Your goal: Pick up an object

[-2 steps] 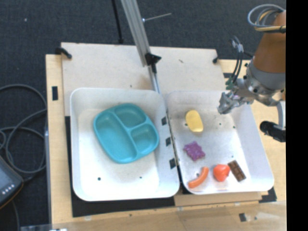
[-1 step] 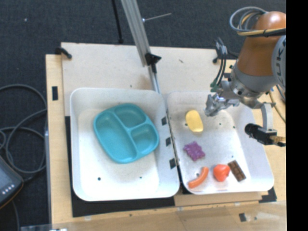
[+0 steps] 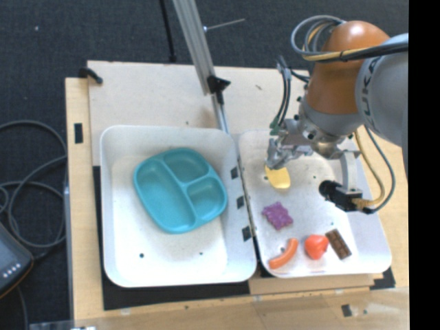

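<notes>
In the right bin lie a yellow piece, a purple lump, an orange carrot-like piece, a red-orange ball and a brown block. My gripper hangs over the bin's back left part, its tip right at the top edge of the yellow piece. The wrist hides the tips, so contact with the piece is unclear.
The left bin holds a turquoise divided plate. A slanted metal pole rises behind the bins. A black clamp juts over the right bin, with cables looping beside it. Cables lie on the dark floor at left.
</notes>
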You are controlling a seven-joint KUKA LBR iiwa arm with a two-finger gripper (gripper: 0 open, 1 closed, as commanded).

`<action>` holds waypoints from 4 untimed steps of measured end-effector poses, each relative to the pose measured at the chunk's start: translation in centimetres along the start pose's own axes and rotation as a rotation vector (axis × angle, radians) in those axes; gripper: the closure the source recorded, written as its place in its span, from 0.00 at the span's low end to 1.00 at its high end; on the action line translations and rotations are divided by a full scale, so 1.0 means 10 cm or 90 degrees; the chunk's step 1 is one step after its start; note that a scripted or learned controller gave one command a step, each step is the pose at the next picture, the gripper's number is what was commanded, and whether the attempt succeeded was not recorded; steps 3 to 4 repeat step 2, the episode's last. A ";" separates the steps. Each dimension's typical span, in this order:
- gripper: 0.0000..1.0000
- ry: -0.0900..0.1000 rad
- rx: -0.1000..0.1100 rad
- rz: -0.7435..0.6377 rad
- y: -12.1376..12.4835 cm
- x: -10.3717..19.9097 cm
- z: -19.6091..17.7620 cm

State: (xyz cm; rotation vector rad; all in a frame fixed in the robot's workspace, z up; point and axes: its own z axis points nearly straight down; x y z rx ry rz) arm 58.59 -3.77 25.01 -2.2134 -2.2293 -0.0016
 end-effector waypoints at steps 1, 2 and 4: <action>1.00 0.000 0.000 0.000 0.08 0.50 0.01; 1.00 0.001 0.000 -0.001 0.04 1.12 -0.03; 1.00 0.001 0.000 -0.001 0.04 1.12 -0.03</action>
